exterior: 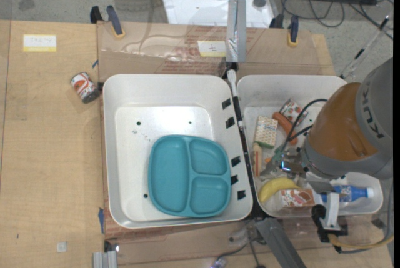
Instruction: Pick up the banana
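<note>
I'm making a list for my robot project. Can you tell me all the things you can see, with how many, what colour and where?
banana: one, yellow, near front of the right bin, beside the arm
tray: one, teal, three compartments, in the left bin
bins: two, white, side by side on the bench
packets: a few, beige and red, in the right bin behind the banana
bottle: one, white with a blue part, front right of the right bin
can: one, red and white, lying on the bench left of the bins
clamps: a few, blue and yellow, along the cardboard's back edge
arm: one, grey with an orange band, over the right bin
</note>
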Robot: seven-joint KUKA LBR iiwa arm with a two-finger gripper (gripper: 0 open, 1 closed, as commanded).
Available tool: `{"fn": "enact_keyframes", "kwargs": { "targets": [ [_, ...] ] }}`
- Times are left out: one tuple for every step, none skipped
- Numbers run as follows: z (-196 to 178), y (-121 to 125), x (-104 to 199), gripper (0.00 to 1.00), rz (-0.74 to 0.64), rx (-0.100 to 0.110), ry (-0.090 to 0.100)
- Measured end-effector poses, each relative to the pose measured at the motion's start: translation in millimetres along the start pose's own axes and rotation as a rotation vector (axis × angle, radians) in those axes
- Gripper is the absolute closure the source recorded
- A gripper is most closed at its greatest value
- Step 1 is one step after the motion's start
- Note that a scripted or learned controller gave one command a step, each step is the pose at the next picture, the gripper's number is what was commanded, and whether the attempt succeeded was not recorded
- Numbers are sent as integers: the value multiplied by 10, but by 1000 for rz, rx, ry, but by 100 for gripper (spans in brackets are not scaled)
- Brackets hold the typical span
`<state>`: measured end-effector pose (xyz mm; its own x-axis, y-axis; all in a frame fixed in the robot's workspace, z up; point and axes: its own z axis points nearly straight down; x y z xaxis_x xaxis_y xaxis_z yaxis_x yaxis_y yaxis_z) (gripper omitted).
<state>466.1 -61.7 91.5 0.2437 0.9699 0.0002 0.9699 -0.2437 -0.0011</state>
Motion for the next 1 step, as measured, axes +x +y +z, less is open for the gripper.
{"fn": "enact_keyframes", "kwargs": {
  "targets": [
    [-103,18,-23,100,6,-5,0]
  ]
}}
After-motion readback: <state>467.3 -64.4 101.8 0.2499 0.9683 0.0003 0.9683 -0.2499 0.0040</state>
